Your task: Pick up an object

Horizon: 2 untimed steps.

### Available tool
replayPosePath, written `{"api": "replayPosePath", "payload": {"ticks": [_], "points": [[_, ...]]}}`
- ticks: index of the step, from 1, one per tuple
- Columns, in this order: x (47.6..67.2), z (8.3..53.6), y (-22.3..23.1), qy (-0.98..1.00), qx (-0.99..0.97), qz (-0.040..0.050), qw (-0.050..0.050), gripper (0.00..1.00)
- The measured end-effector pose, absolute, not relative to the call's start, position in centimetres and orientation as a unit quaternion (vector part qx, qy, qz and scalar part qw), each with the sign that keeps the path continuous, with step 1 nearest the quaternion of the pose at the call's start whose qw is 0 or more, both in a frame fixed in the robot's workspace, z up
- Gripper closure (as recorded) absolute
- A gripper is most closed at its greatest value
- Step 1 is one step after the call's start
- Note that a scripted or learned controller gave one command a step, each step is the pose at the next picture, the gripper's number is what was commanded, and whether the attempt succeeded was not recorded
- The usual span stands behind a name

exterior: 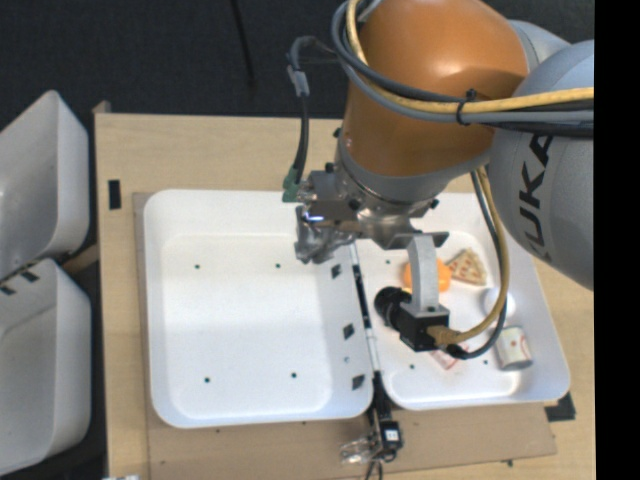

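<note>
Sitting nearest the camera, at the near edge of the tan wooden table [250,450], a small tangle of dark and shiny hardware [368,448] lies just where the two bins meet. Beyond it, the left shallow white plastic bin [240,318] and the right shallow white plastic bin [480,395] stand side by side, their inner walls touching along a dark seam.

The things to pick all lie in the right bin. In its near right corner lies a small white cylinder with a dark mark on it [513,347]. Just left of that, a small red-and-white scrap [446,361] shows in part, too hidden to name. Farther back in the same bin, a tan triangular piece shaped like a pizza slice [466,266] lies toward the right wall. A rounded orange thing [412,271] sits just beside it on the left, partly covered.

Farther still, the hand [318,233] hangs over the far right corner of the left bin, close to the dividing wall and apart from all four things. Whether it is spread or pressed together cannot be told from this angle.

Above the hand rises the grey arm with its broad orange band [430,58], reaching in from the right. Off the table's left side stand two white moulded plastic shapes [30,188], and behind everything lies a dark floor [150,28].
</note>
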<state>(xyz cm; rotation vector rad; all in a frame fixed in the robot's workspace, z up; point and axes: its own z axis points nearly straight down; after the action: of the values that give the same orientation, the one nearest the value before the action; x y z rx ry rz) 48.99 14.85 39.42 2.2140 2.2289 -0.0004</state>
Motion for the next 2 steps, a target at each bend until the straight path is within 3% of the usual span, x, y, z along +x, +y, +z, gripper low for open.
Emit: {"api": "replayPosePath", "payload": {"ticks": [1, 2], "points": [[51.0, 40.3, 7.7, 0.705, 0.709, -0.0005, 0.002, 1.0], [49.0, 41.2, 10.3, 0.708, 0.706, 0.0008, 0.001, 1.0]]}}
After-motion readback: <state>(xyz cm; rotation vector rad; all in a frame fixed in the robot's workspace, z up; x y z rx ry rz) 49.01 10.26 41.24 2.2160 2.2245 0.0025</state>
